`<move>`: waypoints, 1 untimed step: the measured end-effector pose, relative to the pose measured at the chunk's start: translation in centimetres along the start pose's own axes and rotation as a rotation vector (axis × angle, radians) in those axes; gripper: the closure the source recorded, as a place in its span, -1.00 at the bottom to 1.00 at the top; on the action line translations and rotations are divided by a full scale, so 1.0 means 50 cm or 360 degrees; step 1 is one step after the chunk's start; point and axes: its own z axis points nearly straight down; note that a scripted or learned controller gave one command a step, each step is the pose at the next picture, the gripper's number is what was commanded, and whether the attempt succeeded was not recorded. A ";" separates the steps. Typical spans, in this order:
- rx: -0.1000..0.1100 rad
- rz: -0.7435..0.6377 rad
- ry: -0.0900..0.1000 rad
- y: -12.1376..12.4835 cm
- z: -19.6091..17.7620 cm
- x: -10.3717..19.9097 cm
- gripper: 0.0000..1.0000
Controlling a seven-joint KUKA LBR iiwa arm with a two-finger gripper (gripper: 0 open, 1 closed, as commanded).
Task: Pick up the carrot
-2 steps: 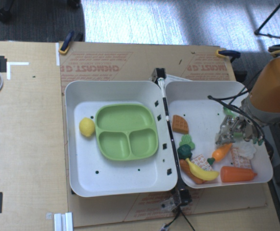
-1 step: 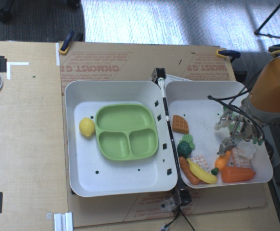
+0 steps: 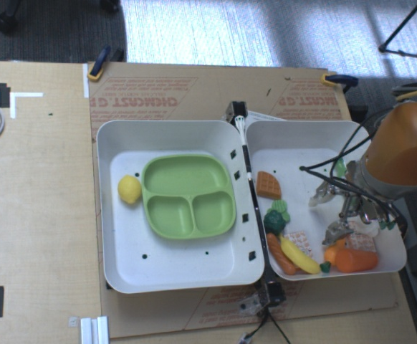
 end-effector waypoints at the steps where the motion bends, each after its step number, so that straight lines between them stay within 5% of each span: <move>1: 0.0003 0.0001 -0.0006 0.043 -0.003 0.048 -1.00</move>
